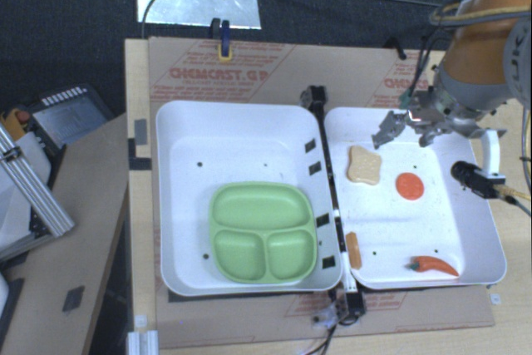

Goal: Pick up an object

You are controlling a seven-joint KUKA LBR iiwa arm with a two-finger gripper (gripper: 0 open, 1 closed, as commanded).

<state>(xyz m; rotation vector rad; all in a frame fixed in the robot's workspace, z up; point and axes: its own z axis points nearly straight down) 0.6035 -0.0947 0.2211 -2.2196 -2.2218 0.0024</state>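
Pincer (407, 129) is seen spread wide, nothing gripped, above the right bin's (474, 262) far edge. Bread slice (363, 165) lies just below; being flat, it could easily get missed.

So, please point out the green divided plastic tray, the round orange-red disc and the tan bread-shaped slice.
green divided plastic tray (263, 232), camera view, central ridge.
round orange-red disc (410, 186), camera view, middle of its face.
tan bread-shaped slice (363, 165), camera view, middle of its top.

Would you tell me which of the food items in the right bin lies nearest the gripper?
The tan bread slice, just below the gripper. The round red piece sits a bit farther; the orange stick and the carrot lie at the bin's near edge.
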